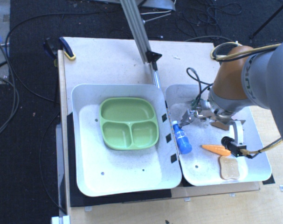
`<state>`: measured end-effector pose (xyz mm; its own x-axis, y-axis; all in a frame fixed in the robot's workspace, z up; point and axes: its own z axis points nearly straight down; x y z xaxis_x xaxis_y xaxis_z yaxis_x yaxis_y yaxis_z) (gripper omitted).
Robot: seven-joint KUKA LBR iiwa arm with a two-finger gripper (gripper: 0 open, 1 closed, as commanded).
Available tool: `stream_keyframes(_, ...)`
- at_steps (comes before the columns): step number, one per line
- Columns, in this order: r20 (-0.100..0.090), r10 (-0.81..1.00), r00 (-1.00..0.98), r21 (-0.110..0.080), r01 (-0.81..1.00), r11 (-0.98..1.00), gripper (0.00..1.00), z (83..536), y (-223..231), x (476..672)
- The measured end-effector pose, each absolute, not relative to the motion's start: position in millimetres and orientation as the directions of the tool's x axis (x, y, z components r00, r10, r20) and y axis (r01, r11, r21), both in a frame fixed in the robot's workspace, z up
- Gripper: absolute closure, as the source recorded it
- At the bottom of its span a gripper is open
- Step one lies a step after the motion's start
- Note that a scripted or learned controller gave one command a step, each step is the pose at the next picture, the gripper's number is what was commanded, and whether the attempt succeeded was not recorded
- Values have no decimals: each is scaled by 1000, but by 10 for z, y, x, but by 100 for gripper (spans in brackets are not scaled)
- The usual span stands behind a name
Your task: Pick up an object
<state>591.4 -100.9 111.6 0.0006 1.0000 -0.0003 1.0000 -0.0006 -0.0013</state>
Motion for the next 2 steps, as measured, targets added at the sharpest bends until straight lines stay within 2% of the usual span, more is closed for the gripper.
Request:
stream_keyframes(1,-1,1000,1,1,1000,-1,100,1235,-1011,5920)
stream_keyframes(2,-1,1000,-1,3,1000,1,100,1849,-1044,5952)
